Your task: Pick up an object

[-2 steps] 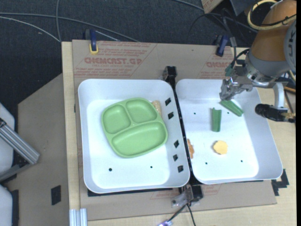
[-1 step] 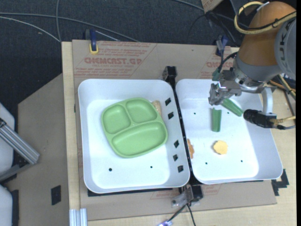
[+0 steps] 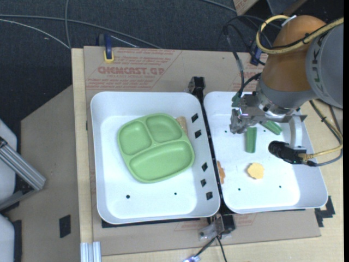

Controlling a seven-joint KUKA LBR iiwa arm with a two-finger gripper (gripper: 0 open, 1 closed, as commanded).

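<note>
Over right bin (image 3: 305,198), hovers above green stick (image 3: 251,140); gripper (image 3: 244,123) jaw state impossible to tell.

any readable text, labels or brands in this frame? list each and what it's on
"CHEMCAST GP": red print on the brown sheet under the bins, behind the left bin; the last letters are blurry.
Smaller red lines above and below it: too blurred to read.
Dark letters on the grey arm at the right edge: cut off, unreadable.
</note>
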